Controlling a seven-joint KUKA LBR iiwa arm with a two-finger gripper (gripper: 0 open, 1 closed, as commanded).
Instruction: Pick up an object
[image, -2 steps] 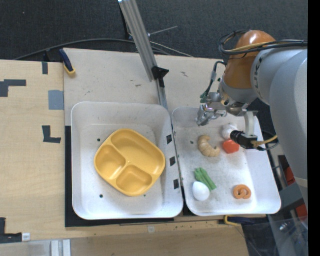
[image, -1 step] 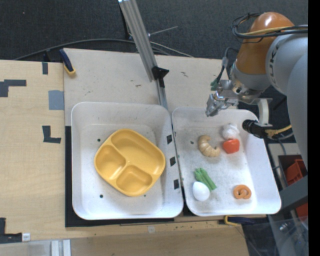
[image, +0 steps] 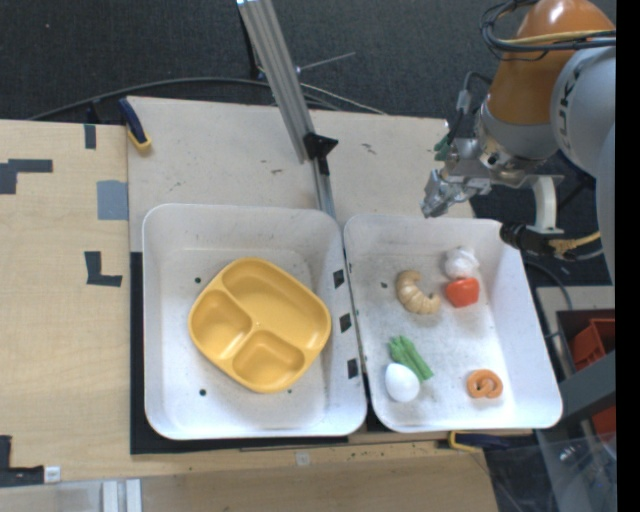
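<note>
Hovering above the far rim of the right bin (image: 520, 262), your gripper (image: 437, 203) is carrying nothing I can see, while the nearest pickable items, garlic (image: 459, 262) and tomato (image: 462, 292), are sitting just below it.

A yellow divided plate (image: 260, 323) lies in a white bin (image: 160, 300); the other white bin (image: 520, 300) holds a tan croissant (image: 415, 292), a red tomato (image: 462, 292), a white egg (image: 402, 382), green beans (image: 409, 356) and an orange pretzel (image: 485, 384). The arm (image: 545, 70) is grey with an orange band.
</note>
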